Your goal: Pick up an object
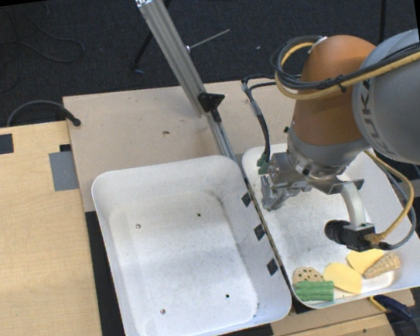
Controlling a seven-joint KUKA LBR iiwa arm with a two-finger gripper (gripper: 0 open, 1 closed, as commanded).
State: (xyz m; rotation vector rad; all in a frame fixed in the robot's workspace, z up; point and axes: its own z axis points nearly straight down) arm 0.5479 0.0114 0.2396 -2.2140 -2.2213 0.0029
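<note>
Gripper (pixel 273 191): you see it low over the right bin (pixel 312 226), near its left wall | fingers: can't tell | objects (pixel 347 272): clustered at the bin's near edge, well apart.

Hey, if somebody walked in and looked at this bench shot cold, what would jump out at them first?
Probably the big grey arm with its orange band, reaching in from the right, its pincer over the far left part of the right bin. Next, the small pile at that bin's near edge: a green piece, yellow pieces and a waffle cone. The left bin lies beside it.
</note>
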